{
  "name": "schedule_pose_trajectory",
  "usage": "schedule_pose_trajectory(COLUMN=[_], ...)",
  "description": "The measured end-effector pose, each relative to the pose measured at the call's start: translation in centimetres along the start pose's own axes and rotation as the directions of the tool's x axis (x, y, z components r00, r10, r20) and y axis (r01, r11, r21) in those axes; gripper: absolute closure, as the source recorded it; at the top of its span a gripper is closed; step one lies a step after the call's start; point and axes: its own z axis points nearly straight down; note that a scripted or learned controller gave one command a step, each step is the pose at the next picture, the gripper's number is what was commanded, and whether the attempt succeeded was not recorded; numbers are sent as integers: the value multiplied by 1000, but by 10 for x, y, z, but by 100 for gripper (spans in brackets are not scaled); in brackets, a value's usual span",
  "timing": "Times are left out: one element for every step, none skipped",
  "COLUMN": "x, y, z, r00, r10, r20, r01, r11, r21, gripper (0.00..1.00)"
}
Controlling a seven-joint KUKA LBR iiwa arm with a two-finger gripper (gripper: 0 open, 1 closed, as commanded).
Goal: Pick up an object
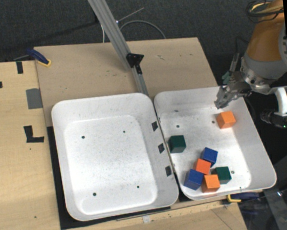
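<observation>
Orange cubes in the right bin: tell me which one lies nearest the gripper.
The lone orange cube near the bin's far right side, just below the gripper. The other two orange cubes sit in the cluster at the near edge.

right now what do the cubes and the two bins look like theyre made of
Cubes, such as the lone orange cube: probably painted wood or solid plastic; flat matte colour, crisp edges, no glare. Left bin and right bin: likely moulded plastic; white, rounded rims, faint dark speckling.

No text, label, brand, number or sign can be read anywhere.
</observation>
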Motion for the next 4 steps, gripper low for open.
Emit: schedule_pose_trajectory(x=[55, 118, 171, 234], y=[0, 1, -8, -7], z=[8, 9, -7, -6], r00=[1000, 1000, 1000, 1000], r10=[-5, -6, -6, -7], r20=[-3, -4, -4, -4], r01=[5, 6, 6, 7], r11=[1000, 1000, 1000, 1000], r21=[6, 6, 5, 6], gripper=[100, 100, 100, 100])
